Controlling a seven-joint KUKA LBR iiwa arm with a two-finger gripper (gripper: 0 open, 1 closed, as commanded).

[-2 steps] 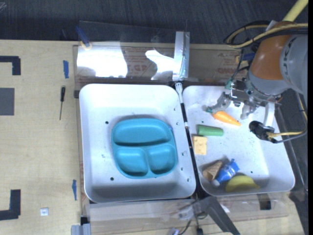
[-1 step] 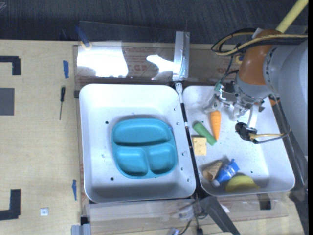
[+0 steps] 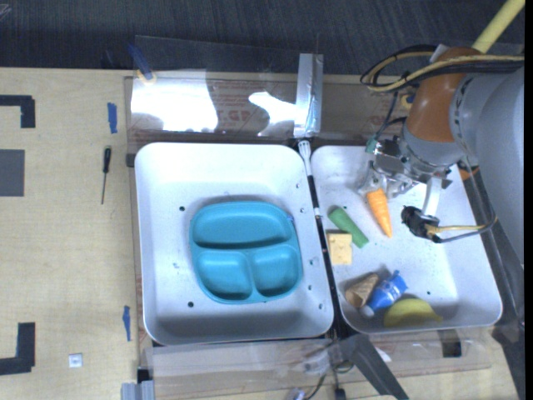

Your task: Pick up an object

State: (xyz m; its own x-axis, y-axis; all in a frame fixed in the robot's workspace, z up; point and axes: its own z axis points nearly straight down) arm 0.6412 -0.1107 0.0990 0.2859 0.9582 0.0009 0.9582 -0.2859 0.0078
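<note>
Jaws: I can't tell their state, as my gripper (image 3: pixel 388 182) sits at the toy carrot's (image 3: pixel 381 211) top; that taper could slip free.

From my station I can read no text, label, brand name or number anywhere in this view. The blue tube (image 3: pixel 386 293) in the right bin (image 3: pixel 466 282) may carry printing, but it is too small and blurred for me to make out. The black marks (image 3: pixel 20 111) on the table (image 3: pixel 58 248) are plain shapes, not letters.
</note>
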